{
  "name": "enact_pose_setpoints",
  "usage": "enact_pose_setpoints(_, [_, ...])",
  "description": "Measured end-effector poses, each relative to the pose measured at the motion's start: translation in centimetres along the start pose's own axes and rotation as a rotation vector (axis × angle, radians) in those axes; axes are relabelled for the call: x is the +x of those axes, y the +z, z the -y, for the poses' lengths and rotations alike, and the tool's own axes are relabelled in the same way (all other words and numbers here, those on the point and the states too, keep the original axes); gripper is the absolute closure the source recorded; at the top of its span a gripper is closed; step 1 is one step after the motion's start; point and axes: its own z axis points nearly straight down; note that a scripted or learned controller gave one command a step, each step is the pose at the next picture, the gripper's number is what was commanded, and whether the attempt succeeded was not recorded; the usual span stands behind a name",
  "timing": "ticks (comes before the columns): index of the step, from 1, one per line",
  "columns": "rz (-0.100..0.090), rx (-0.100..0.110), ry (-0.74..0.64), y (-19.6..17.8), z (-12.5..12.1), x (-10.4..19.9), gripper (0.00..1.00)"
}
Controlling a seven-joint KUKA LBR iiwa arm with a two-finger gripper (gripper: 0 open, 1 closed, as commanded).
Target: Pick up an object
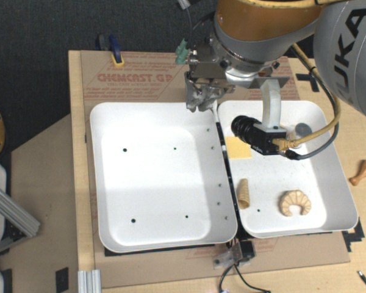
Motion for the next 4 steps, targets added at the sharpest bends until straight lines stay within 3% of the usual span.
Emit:
enact_pose_setpoints(1, [0.009, 0.021, 0.005, 7.0, 5.1, 6.3, 1.0])
enact_pose_setpoints(2, [-0.001, -0.009, 0.013, -9.4, 1.5, 5.9, 1.0])
enact_pose_setpoints(3, [0.014, 0.026, 0.015, 3.9, 4.6, 5.8, 1.0])
enact_pose_setpoints(4, [-0.002, -0.008, 0.012, -12.2, 4.5, 5.9, 1.0])
